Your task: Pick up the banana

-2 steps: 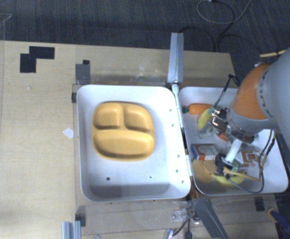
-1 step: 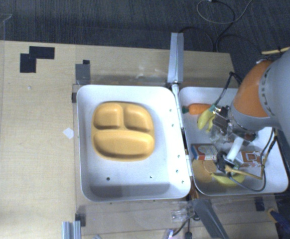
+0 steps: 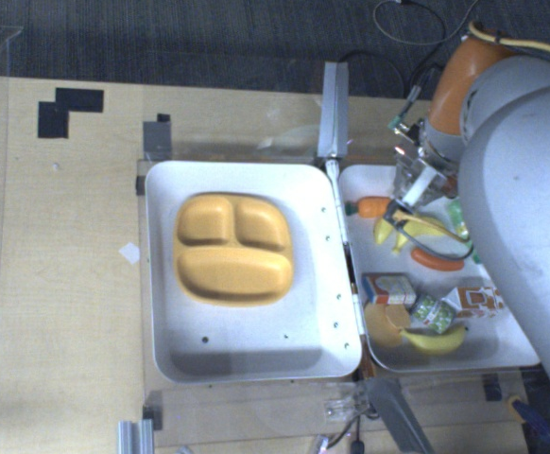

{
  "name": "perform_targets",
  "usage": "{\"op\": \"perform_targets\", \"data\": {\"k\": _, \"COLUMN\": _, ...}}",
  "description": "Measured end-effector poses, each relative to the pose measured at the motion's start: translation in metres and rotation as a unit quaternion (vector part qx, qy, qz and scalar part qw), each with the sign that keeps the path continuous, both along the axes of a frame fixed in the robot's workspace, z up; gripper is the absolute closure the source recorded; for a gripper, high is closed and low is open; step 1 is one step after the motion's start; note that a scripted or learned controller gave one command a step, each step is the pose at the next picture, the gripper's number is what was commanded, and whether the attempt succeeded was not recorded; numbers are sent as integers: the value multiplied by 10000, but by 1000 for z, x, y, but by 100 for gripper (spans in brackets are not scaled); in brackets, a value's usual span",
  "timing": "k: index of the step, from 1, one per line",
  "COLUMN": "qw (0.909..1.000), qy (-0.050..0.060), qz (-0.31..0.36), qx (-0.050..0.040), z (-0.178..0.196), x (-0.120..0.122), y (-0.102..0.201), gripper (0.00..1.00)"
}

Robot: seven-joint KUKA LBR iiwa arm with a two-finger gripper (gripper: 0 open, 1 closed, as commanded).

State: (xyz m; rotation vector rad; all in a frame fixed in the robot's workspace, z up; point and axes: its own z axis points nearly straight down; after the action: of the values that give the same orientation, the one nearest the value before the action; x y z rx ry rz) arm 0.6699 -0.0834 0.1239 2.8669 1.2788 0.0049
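fingers [image 3: 410, 197] of the gripper [image 3: 405, 206] reach down into the right bin [image 3: 502, 353], and you cannot tell from this slanted view whether they are apart or together; the tips are lost against the items under them. right at the tips you'll see a yellow peeled-banana toy [image 3: 403, 230], its points splayed, touching or just under the fingers, though you can't see it between them. just left of the tips lies an orange carrot-like piece [image 3: 371, 206]. below the tips and a little right sits a red-orange sausage shape [image 3: 438, 259], with a green item [image 3: 457, 218] to the right of the fingers, partly behind the arm [image 3: 521, 187]. further below the fingers, near the bin's front, you have a small boxed carton [image 3: 388, 289], a green-and-white packet [image 3: 430, 312] and a whole yellow banana [image 3: 436, 340] curving along the bottom, well apart from the gripper. a flat printed card [image 3: 478, 301] lies right of those. far left of the fingers, the left bin [image 3: 171, 348] carries a yellow divided tray [image 3: 234, 248] with three compartments. the orange band [image 3: 462, 78] sits above the wrist, up and right of the fingers.
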Motion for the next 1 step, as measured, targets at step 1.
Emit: {"op": "perform_targets", "data": {"k": 1, "qw": 10000, "qy": 0, "qz": 2, "qx": 2, "z": 0, "x": 0, "y": 0, "gripper": 0}}
